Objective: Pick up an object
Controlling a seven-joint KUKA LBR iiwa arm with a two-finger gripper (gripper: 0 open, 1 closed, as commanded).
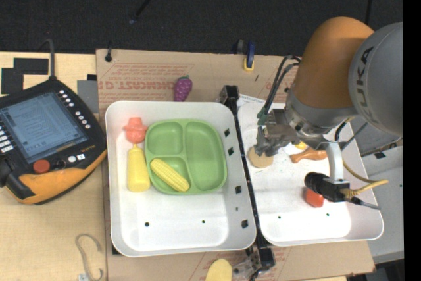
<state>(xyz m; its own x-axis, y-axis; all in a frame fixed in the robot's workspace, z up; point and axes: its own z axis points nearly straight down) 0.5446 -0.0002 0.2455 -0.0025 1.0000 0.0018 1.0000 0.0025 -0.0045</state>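
My gripper (pixel 266 145) hangs low over the left part of the right bin (pixel 296 230), just above a flat round tan piece (pixel 258 159) and touching or nearly touching its top edge. To the right of the gripper lies an orange carrot-like piece (pixel 310 156), partly under the wrist. A red object (pixel 314 198) sits further toward the front of that bin. In the left bin (pixel 171 233) a green divided plate (pixel 197 148) holds a yellow corn cob (pixel 170 174), and beside it are a yellow bottle (pixel 137 169) and a pink toy (pixel 135 130).
Purple grapes (pixel 183 87) lie on the cardboard behind the left bin. A yellow object (pixel 219 269) rests at the front edge between the bins. On the far left sits a teach pendant (pixel 46 135). The arm's bulk covers the right bin's back right corner.
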